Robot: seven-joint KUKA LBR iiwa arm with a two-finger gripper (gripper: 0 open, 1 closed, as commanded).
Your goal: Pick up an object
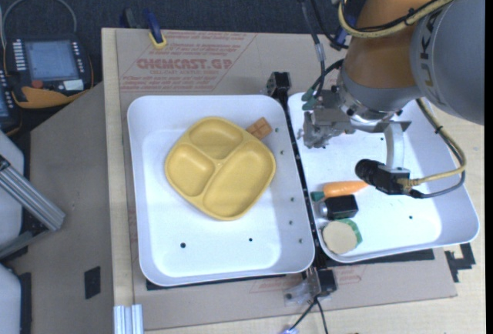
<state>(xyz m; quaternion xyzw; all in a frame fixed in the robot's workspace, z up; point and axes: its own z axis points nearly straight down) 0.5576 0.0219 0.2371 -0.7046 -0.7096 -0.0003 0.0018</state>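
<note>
Carrot [343, 188] lies in the right bin [454, 209], below the gripper [317, 137] and apart from it, with a black block [340, 207] and a round green-rimmed piece [340, 235] just below the carrot. The gripper's opening cannot be told from this view.

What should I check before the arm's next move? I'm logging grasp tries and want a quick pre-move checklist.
1. Gripper sits over the right bin, near its upper left corner: ok.
2. Nothing seen between the fingers, so no pick yet: not ok.
3. Finger opening: cannot tell.
4. Targets in the right bin, the orange carrot-like piece, the black block and the round tan disc with a green edge, lie below the gripper in the view, not under it: not ok.
5. Those three sit close together by the bin's left wall; crowded for a clean grasp: not ok.
6. Yellow divided plate and small brown block lie in the left bin, away from the gripper: ok.
</note>
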